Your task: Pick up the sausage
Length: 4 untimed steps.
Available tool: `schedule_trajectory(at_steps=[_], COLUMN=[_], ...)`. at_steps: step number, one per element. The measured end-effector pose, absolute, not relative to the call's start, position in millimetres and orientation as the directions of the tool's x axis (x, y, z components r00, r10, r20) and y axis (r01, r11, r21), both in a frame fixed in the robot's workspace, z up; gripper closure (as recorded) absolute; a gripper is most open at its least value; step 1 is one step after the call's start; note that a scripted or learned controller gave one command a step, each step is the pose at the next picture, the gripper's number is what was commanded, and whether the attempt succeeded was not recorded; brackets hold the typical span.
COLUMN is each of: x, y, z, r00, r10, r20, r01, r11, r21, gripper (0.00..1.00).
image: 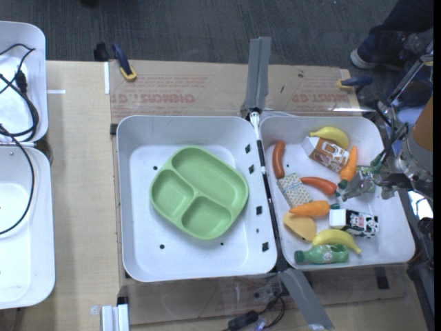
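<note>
The gripper (358,183) hangs low over the right bin (398,248), near its right side, with its metal fingertips pointing toward the bin's middle. Whether its jaws are spread or closed cannot be told from this slanted view, and nothing shows between them. Just beside the tips lies a red chili pepper (318,183), and an upright orange carrot (351,163) stands close above them. Below the gripper sits a small black-and-white milk carton (354,221), apart from it.

The sausage (278,158) lies well apart from the gripper, near the right bin's left wall, stretched lengthwise toward the far edge, with nothing touching it. Below it rests a patterned cracker packet (293,189), then a second carrot (310,209) lying flat, and a yellow cheese wedge (300,225). A brown-and-white juice carton (329,154) sits in the far part of the bin with a banana (331,135) behind it. Another banana (335,238) and a green bottle (322,255) lie along the near wall.

The left bin (138,254) holds a green divided plate (199,192) set at its middle. The grey arm (417,174) comes in from the right edge of the view.
</note>
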State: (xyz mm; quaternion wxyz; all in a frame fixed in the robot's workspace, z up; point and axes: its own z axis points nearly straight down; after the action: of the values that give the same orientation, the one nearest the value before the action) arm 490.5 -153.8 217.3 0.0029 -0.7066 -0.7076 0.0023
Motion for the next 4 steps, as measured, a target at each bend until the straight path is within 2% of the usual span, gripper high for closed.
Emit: schedule_trajectory(at_steps=[1, 2, 3, 4], x=[559.4, 559.4, 575.7, 576.0], y=[-124, -124, -98, -97], z=[98, 98, 95, 101], r00=[-0.029, -0.028, -0.023, -0.020], r10=[1.000, 1.000, 1.000, 1.000], r20=[-0.001, 0.000, -0.004, 0.001], r01=[1.000, 1.000, 1.000, 1.000], r11=[0.029, 0.028, 0.023, 0.020], r21=[0.000, 0.000, 0.006, 0.002], gripper=[0.00, 0.00, 0.00, 1.00])
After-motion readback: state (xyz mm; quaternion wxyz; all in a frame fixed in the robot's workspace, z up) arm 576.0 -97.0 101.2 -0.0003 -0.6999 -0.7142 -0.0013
